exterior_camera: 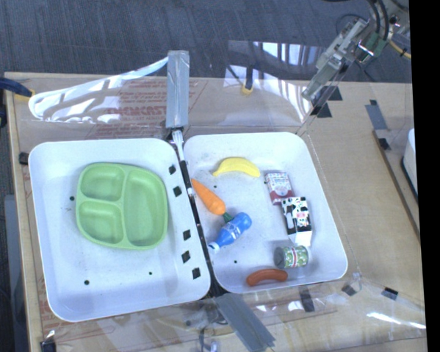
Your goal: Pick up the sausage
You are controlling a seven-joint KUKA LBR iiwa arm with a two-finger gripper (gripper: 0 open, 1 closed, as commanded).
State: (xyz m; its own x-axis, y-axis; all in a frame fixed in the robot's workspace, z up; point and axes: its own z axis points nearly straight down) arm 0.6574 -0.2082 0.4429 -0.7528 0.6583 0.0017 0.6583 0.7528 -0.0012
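Observation:
The sausage (266, 277) is a small reddish-brown link lying flat at the front edge of the right bin (319, 166), just left of a green can (292, 257). My gripper (322, 100) hangs high at the back right. It is outside the bin, beyond its far right corner and well away from the sausage. Nothing is visibly held in it.
The right bin also holds a banana (235, 166), a carrot (208, 197), a blue bottle (230, 230), a red packet (278, 187) and a cow-print carton (297, 217). The left bin (57, 290) holds a green divided plate (122, 205).

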